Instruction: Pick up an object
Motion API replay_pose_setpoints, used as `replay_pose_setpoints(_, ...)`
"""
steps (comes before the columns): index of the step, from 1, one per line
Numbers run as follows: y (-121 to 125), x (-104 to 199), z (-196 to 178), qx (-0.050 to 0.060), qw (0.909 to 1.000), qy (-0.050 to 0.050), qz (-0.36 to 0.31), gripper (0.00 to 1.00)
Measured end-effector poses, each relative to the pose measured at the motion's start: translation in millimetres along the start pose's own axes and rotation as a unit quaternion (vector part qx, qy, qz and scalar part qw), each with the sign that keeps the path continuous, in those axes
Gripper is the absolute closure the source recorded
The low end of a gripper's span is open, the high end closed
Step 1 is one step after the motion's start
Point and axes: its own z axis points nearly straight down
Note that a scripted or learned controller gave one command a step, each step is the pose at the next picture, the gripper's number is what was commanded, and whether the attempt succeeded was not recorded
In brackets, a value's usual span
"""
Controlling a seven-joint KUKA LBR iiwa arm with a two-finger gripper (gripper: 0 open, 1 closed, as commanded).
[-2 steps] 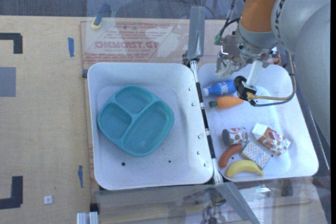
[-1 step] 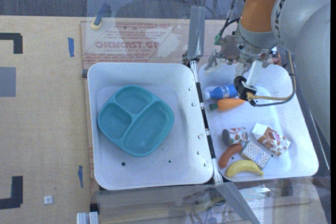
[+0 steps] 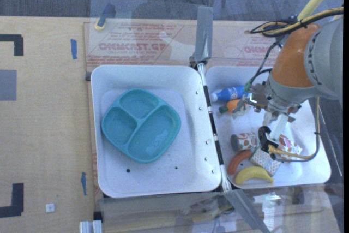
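My gripper (image 3: 253, 101) hangs over the back half of the right bin (image 3: 322, 169), under the orange-banded wrist. Just to its left lie a blue bottle (image 3: 228, 94) and a small orange object (image 3: 236, 106) with a green bit beside it. Nearer the front are a patterned cup (image 3: 244, 142) on its side, a reddish-brown sausage (image 3: 239, 161), a yellow banana (image 3: 253, 174), a checkered packet (image 3: 266, 160) and a white and red packet (image 3: 289, 145). The arm hides part of the bin's back right.
The left bin (image 3: 109, 172) holds a teal divided plate (image 3: 141, 125). A ridge with the two bins' rims (image 3: 211, 128) separates them. Clear plastic sheeting and a grey strip lie behind the bins on the wooden bench.
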Motion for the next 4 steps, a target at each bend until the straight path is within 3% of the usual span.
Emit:
replay_pose_setpoints(1, -50.2, -9.0, 18.5, -0.009, 0.9931, 0.002, -0.117, 0.00)
replay_pose_setpoints(2, -49.8, -11.2, 9.6, -0.008, 0.9934, 0.002, -0.114, 1.00)
replay_pose_setpoints(3, -39.8, -66.0, -106.3, -0.003, 0.9749, 0.000, -0.223, 1.00)
replay_pose_setpoints(4, -54.9, -92.2, -12.9, -0.011, 0.9424, 0.001, -0.334, 1.00)
